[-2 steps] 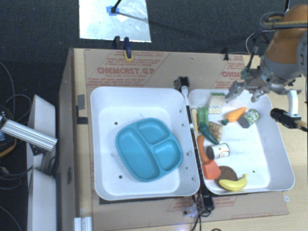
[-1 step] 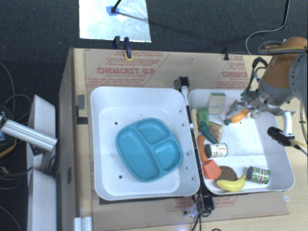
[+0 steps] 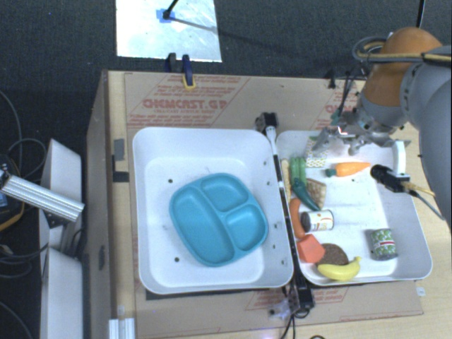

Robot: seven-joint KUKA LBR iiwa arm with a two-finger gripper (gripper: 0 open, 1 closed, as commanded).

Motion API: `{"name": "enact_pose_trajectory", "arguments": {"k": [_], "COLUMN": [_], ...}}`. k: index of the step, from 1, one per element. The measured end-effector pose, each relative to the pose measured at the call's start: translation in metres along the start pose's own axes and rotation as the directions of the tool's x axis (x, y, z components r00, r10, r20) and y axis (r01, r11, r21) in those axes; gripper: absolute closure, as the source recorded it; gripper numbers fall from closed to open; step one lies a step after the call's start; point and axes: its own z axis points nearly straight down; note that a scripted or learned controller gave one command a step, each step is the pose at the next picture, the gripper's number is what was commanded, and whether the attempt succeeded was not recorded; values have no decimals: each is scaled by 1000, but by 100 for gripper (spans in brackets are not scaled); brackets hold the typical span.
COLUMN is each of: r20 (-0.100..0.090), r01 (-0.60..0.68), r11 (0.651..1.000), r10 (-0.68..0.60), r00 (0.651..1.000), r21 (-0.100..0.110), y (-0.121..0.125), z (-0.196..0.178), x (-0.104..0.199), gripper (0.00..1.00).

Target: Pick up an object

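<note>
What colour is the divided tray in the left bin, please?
Light blue tray, seen in the camera view.

Blue divided plate (image 3: pixel 217 219), white bins (image 3: pixel 152 189), orange carrot (image 3: pixel 349 168), yellow banana (image 3: pixel 340 270)

a blue divided plate (image 3: pixel 217 218) lies in the left white bin (image 3: pixel 152 189), tilted at an angle to the bin's walls. under both bins is a brown cardboard sheet (image 3: pixel 191 97) with red print. a blue and yellow clamp (image 3: pixel 185 68) grips its far edge. beyond it, a shiny square sheet (image 3: pixel 166 20) lies on the dark floor.
</note>
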Motion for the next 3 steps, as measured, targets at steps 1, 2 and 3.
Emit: {"name": "enact_pose_trajectory", "arguments": {"k": [1,2,3], "r20": [-1,-11,1], "r01": [-3,-2,-3], "r11": [1000,1000,1000], "r10": [3,2,3], "r00": [1000,1000,1000], "r21": [5,26,0], "y": [-67,-3,0], "z": [22,41,-9], "x": [37,24,-15], "gripper": [0,0,0]}}
